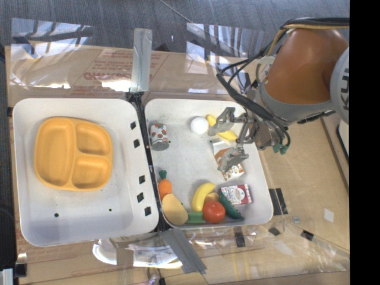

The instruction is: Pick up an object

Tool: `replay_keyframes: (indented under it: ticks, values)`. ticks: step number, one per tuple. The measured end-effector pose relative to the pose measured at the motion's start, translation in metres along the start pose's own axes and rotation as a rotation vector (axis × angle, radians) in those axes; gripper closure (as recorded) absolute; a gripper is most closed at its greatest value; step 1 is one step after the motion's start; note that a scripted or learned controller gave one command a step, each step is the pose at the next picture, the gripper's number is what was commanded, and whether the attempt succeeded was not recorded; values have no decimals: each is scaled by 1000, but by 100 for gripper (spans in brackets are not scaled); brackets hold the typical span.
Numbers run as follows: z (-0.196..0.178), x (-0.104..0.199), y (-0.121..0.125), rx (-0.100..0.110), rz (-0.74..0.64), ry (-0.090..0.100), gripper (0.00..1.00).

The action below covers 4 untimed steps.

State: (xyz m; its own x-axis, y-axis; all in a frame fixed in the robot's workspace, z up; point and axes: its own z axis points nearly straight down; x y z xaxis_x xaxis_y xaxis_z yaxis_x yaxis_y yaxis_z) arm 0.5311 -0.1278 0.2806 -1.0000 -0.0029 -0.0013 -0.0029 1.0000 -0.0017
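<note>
Toy food crowds the near edge of the right bin (178,108): a tan potato-like piece (173,209) lies in the near left corner, with a red tomato (214,211), a green vegetable (233,211) and a yellow banana (203,193) just beside it. A carrot (164,186) sits against the left wall above the tan piece, and a small red-and-white carton (236,194) lies near the right wall, touching the green vegetable.

Farther in, toward the middle of the right side, a small white-and-orange packet (231,161) lies tilted on the bin floor. The gripper (233,140) hangs right over this packet, its lower finger (235,158) overlapping the packet's upper part and the other finger (224,119) reaching toward the far side. The fingers stand spread apart, with nothing visibly clamped between them. A yellow wedge-shaped piece (226,135) lies between the two fingers on the bin floor; whether it touches either finger cannot be told.

Near the far edge, a white ball (199,124) rests just left of the upper finger, and a small printed can (159,136) lies close to the left wall.

The left bin (35,218) carries a yellow divided tray (72,154) toward its far left part.

The grey arm with its orange band (306,61) comes in over the right bin's far right corner, cables looping around the wrist.
</note>
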Motion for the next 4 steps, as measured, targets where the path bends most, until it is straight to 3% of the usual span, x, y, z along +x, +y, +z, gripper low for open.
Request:
replay_keyframes:
  ticks: [1,2,3,4]
  values:
    - [98,-27,-56,-3,64,11,0]
    - [189,-53,-70,-2,-77,0,0]
    - [186,-24,-79,-1,52,-5,0]
    - [175,-26,-78,-1,44,-7,100]
